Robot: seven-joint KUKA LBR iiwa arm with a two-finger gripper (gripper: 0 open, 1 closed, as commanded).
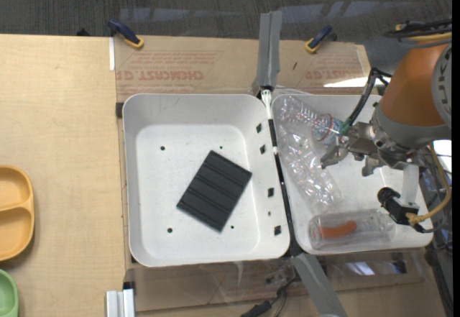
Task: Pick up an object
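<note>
The left bin [144,164] holds a black ribbed panel [214,190] near centre. The right bin [359,236] holds crumpled clear plastic [305,154] at 10 o'clock and, at 6 o'clock, a clear tube [352,228] with something orange inside, perhaps a marker. Cardboard [169,67] behind reads, inverted, "CHEMCNZT". The gripper [345,146] touches the plastic; whether it grips, I cannot tell.

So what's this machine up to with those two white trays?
A robot arm reaches in from the right over the right tray, its hand down by a crumpled clear plastic bag. A clear tube with something orange inside lies near that tray's front edge. A black ridged slab lies alone in the left tray. Nothing looks picked up yet.
</note>
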